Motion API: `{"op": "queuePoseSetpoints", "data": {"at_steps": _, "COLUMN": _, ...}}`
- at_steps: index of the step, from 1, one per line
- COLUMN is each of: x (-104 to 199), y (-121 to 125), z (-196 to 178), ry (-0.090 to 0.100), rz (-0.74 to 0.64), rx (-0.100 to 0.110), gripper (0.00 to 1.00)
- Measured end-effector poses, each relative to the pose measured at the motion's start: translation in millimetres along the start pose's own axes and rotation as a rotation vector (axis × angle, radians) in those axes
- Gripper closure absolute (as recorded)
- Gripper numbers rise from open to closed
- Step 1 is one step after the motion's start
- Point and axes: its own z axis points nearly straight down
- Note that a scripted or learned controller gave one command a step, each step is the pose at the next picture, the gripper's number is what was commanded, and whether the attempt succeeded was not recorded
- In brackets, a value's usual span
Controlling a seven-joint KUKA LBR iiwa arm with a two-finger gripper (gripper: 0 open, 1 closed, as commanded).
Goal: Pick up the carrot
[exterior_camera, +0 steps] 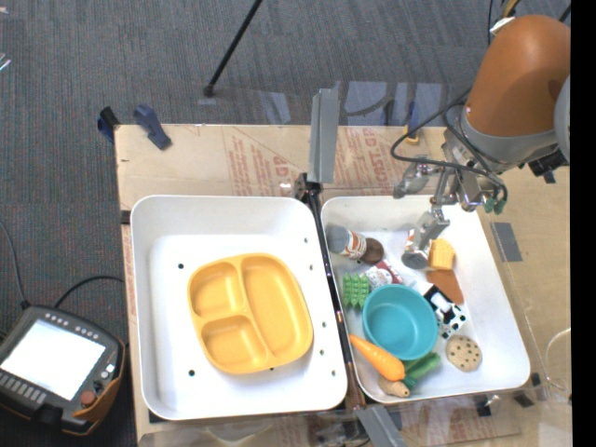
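The carrot [377,358] is orange and tapered. It lies near the front of the right bin [498,343], slanted, just below and left of a blue bowl [400,321]. A green piece [422,368] touches its thicker end. My gripper [435,220] hangs over the back of the right bin, well behind the carrot, with the bowl between them. It is above a small silver object [418,247] and beside a yellow wedge [441,254]. Nothing is seen held.
The right bin is crowded: a green studded block [355,291], a small bottle [350,242], a brown lump [373,249], a black-and-white cube [452,316] and a cookie [463,352]. A yellow divided plate [250,313] lies in the left bin [158,250].
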Motion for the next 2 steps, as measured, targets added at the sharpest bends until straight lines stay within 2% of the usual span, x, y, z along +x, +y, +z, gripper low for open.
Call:
{"op": "queuePoseSetpoints", "data": {"at_steps": 1, "x": 67, "y": -9, "z": 148, "ry": 0.004, "rz": -0.073, "rx": -0.001, "gripper": 0.0}}
{"op": "queuePoseSetpoints", "data": {"at_steps": 2, "x": 21, "y": -117, "z": 102, "ry": -0.007, "rz": -0.045, "rx": 0.005, "gripper": 0.0}}
